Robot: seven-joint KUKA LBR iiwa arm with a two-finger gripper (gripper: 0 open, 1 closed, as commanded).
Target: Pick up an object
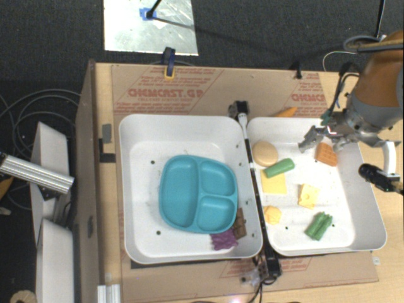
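My gripper (326, 140) hangs over the back right part of the right bin (366, 232), open, its grey fingers (308, 139) spread apart with nothing between them. Just below it lies an orange-brown cracker-like piece (326, 154). Further left in this bin are a tan bun (265, 151), a green pickle (279, 167) and a flat yellow slice (274, 184). A yellow block (308, 196), a small orange-yellow piece (273, 214) and a green ridged piece (319, 225) lie toward the front.
The left bin (142, 169) holds a teal divided plate (198, 193), with a purple piece (222, 240) and a brown piece (240, 225) at its front right corner. An orange carrot-like piece (285, 112) lies behind the right bin on the cardboard.
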